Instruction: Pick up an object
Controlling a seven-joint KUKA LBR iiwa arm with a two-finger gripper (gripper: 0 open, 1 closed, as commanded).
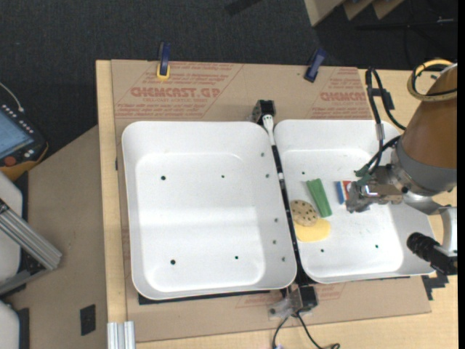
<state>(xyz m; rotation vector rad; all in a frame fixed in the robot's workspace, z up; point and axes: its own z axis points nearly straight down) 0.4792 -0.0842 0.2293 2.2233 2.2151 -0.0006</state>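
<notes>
- The gripper (361,196) hangs low in the right bin (378,251), just right of the green block (318,197); from this angle I cannot tell its state.
- A small blue and red object (340,191) lies between the green block and the gripper.
- A round tan perforated disc (303,211) sits just below-left of the green block.
- A yellow piece (314,230) touches that disc, below the green block.
- The left bin (196,209) lies left of the green block.

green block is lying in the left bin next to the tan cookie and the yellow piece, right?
Not quite: the camera view shows the green block in the right bin, not the left one. The rest holds: it lies next to the tan cookie and the yellow piece.
</notes>
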